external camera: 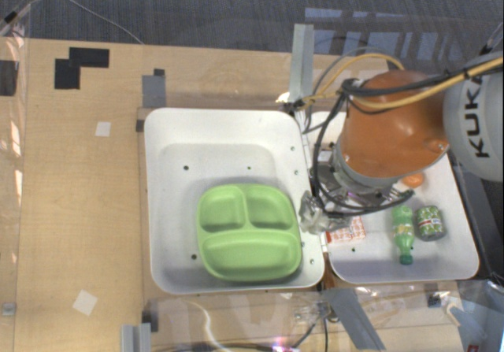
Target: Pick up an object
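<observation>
A green plastic bottle [403, 234] lies in the right white bin [465, 260], just left of a small green can [429, 221]. The gripper [312, 214] hangs left of the bottle, near a red-and-white packet [347, 231]; grip unclear. A green divided plate [249, 232] sits further left.

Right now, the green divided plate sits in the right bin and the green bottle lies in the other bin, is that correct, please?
Not quite: the bins are swapped. The camera view shows the green divided plate in the left bin, while the green bottle lies in the right bin.
</observation>
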